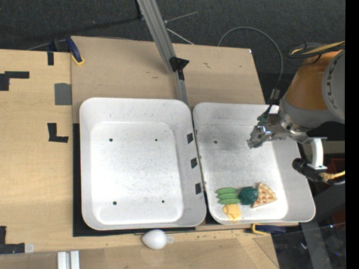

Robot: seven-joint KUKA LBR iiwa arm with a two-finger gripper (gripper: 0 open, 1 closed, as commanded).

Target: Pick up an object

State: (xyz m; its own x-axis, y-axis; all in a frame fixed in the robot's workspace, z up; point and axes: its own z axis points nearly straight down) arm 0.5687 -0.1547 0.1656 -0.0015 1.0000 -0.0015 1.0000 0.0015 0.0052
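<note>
Four small toy foods cluster at the right bin's (291,206) near edge — a green pea pod (226,194), a dark green broccoli piece (247,195), a pizza slice (264,195), a yellow piece (231,210). The gripper (257,139) hangs over the bin's right-middle, apart from them — its grasp state cannot be told.

The pincer (256,139) hangs over the right bin (235,122). Well below it lie green pea pods (226,194), a pizza slice (264,195) and a yellow piece (231,210).
</note>
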